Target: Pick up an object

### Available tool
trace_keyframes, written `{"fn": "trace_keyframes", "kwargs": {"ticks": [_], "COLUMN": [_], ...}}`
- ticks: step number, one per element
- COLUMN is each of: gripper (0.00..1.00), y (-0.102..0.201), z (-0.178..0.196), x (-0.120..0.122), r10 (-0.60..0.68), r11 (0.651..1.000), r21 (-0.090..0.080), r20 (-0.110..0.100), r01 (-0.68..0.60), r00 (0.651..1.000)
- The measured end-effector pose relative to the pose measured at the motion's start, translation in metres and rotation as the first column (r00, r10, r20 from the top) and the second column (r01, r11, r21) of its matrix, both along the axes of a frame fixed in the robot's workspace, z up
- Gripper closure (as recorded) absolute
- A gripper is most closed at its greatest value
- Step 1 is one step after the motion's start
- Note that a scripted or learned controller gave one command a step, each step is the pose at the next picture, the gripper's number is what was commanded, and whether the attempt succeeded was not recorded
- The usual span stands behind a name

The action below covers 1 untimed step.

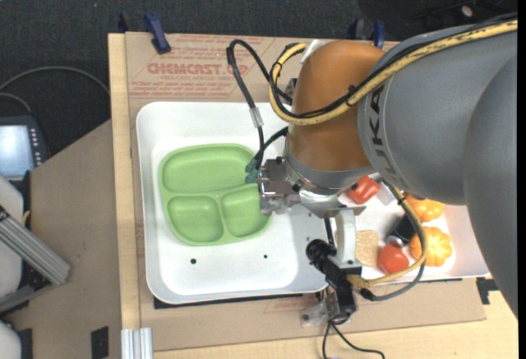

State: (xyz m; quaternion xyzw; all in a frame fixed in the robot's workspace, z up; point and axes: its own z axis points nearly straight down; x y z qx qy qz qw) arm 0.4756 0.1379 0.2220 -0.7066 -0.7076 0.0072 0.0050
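A green divided plate (pixel 209 193) lies in the left white bin (pixel 164 267). My gripper (pixel 269 189) hangs under the orange wrist band at the plate's right edge, over the wall between the bins. The arm's bulk hides what is under it. In the right bin (pixel 464 263) I see a red round item (pixel 393 259), a yellow-orange item (pixel 436 244), an orange-red item (pixel 362 189), a tan round piece (pixel 366 246) and a small black item (pixel 403 227).
The grey arm covers most of the right bin. A brown board (pixel 189 66) lies under the bins, with blue clamps (pixel 156 30) at its far edge. Bare white floor shows at the left bin's front (pixel 230 267).
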Motion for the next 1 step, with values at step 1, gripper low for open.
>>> {"fn": "trace_keyframes", "kwargs": {"ticks": [1], "gripper": [1.00], "y": [-0.0625], "z": [0.0903], "x": [0.0051], "r10": [-0.008], "r11": [1.000], "r21": [0.003], "r20": [0.027], "r01": [0.008], "r00": [1.000]}}
